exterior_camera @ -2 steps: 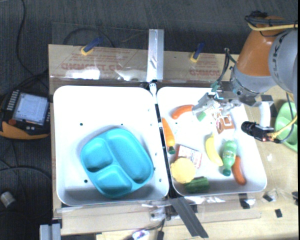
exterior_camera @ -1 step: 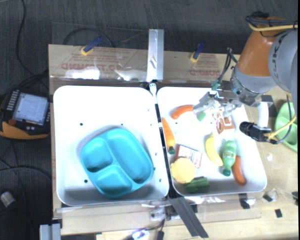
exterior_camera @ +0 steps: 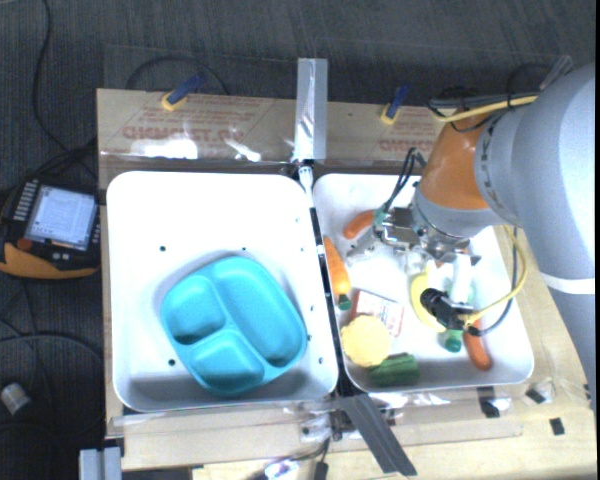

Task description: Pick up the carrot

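the grey two-finger gripper (exterior_camera: 412, 240) hangs over the right white bin (exterior_camera: 515, 363); i cannot tell how its jaws stand. the long orange carrot (exterior_camera: 336, 271) lies against the bin's left wall, so i would come down along its length.

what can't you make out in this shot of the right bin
- Hand: the wrist hides its fingers in the camera view, so their state and any hold are unreadable.
- Carrot: lies along the right bin's left wall.
- Orange piece: partly behind the hand; identity unclear.

Arm (exterior_camera: 540, 158) is reaching into right bin (exterior_camera: 510, 358); gripper (exterior_camera: 412, 240) is hanging near carrot (exterior_camera: 336, 271) at the divider. Blue divided tray (exterior_camera: 233, 323) is lying in left bin (exterior_camera: 140, 218).
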Robot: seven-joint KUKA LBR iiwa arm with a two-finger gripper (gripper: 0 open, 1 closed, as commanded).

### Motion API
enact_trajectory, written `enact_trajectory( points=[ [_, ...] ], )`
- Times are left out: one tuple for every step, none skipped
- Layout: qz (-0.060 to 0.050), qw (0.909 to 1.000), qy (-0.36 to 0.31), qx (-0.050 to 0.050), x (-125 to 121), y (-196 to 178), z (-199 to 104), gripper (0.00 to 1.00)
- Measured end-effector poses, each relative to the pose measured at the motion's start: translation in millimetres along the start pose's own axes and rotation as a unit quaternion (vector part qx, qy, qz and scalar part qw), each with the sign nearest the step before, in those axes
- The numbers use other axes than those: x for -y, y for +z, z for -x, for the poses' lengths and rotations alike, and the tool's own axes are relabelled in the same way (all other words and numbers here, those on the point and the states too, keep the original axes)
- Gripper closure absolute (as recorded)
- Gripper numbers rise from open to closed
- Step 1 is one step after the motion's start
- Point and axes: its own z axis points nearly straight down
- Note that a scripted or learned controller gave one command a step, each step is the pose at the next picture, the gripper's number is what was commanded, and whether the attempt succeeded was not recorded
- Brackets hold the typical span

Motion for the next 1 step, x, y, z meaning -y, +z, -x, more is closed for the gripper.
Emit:
enact_trajectory(
  points=[
    [0.006,0.9985,0.055,-0.003,-10.6,11.7,50.1,0.00]
  ],
)
